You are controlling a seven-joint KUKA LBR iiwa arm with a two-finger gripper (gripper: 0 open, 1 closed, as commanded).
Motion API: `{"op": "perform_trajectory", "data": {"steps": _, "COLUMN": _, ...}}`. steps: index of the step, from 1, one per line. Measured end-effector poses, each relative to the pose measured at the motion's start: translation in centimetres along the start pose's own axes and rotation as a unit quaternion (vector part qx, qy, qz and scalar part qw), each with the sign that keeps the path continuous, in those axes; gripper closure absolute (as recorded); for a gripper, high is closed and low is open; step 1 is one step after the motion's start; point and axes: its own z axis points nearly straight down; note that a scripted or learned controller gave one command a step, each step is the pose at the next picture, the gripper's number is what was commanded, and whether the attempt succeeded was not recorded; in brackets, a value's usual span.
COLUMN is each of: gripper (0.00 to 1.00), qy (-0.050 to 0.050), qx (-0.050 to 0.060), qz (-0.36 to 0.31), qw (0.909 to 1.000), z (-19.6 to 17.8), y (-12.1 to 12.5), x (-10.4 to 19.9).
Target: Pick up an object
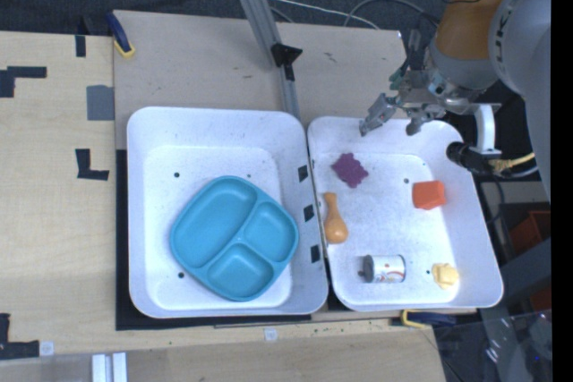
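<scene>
Start at the near rim of the right bin (483,295). At about 5 o'clock in it you have a small yellow piece (445,275), lumpy and probably light; it looks awkward, since it lies close against the bin wall. Just beside it, toward 6 o'clock, a little can (383,267) lies on its side with a dark cap end facing left; judge it stiff and smooth, so it may roll or slip unless you close across its round body at the middle.

Further in, at 9 o'clock, an orange-tan gourd-shaped toy (334,220) lies along the left wall, narrow end away from you; its thin neck is the natural place to pinch, though the wall crowds it. At 3 o'clock sits an orange block (429,195), flat-sided, apparently rigid and well apart from the rest: this is your easiest pick, taken across two opposite faces. At about 11 o'clock a purple knobbly piece (349,169) lies in the open; it looks soft or rubbery, so it should forgive a firm squeeze.

Farthest, the claw (392,121) hangs over the bin's 12 o'clock rim, fingers spread wide and holding nothing

The left bin (143,148) carries a blue divided plate (235,237)
</scene>
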Motion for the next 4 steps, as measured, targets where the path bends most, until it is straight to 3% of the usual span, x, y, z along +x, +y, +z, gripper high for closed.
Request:
{"op": "perform_trajectory", "data": {"steps": 1, "gripper": 0.00, "qy": 0.000, "qx": 0.000, "qz": 0.000, "qw": 1.0000, "z": 0.0, "y": 0.0, "x": 0.0}}
{"op": "perform_trajectory", "data": {"steps": 3, "gripper": 0.00, "qy": 0.000, "qx": 0.003, "qz": 0.000, "qw": 1.0000, "z": 11.9, "y": -0.5, "x": 0.2}}
{"op": "perform_trajectory", "data": {"steps": 4, "gripper": 1.00, "qy": 0.000, "qx": 0.001, "qz": -0.001, "qw": 1.0000, "z": 10.6, "y": -0.3, "x": 0.3}}
